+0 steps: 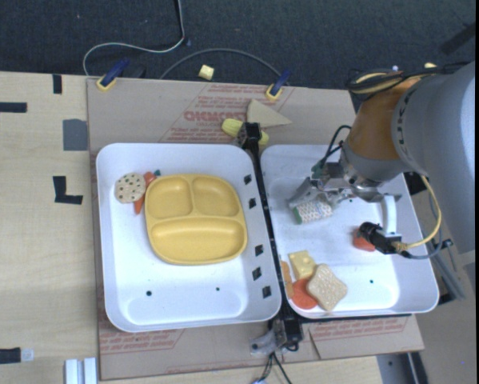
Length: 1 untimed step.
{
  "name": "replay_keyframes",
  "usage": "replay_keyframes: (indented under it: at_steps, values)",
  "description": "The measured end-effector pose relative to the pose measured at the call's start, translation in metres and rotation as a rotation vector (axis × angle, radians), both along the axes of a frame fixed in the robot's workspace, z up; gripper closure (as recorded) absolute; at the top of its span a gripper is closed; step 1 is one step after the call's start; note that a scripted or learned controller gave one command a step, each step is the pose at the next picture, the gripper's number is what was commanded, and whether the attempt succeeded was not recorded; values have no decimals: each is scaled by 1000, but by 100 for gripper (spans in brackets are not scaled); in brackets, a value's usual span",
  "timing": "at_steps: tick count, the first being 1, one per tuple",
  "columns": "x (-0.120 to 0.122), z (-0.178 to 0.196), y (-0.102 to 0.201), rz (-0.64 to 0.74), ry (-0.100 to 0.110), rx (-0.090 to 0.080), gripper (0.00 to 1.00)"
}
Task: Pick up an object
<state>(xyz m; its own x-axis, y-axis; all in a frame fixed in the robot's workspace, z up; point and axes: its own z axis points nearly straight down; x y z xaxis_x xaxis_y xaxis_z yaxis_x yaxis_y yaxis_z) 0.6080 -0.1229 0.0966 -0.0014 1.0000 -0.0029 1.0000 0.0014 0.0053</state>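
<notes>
My gripper (317,195) hangs low over the upper left part of the right bin (415,294). Directly under it, touching or nearly touching, lies a small white block with green speckles (313,212). At the bin's front left sit a yellow cheese piece (301,263), a tan cracker (328,287) and a red slice (301,298), bunched together. A small red item (362,242) lies right of centre, partly hidden by a black cable fitting.
The left bin (127,294) holds a yellow divided plate (195,218), with a speckled cookie (129,187) and a small orange piece (149,178) at its back left corner. A black divider (259,214) runs between the bins. The arm's grey body (431,126) looms over the right bin's back right.
</notes>
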Motion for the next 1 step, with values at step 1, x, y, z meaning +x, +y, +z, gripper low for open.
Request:
replay_keyframes:
  at_steps: [1]
  values:
    - [-16,93,87,8,1,6,100]
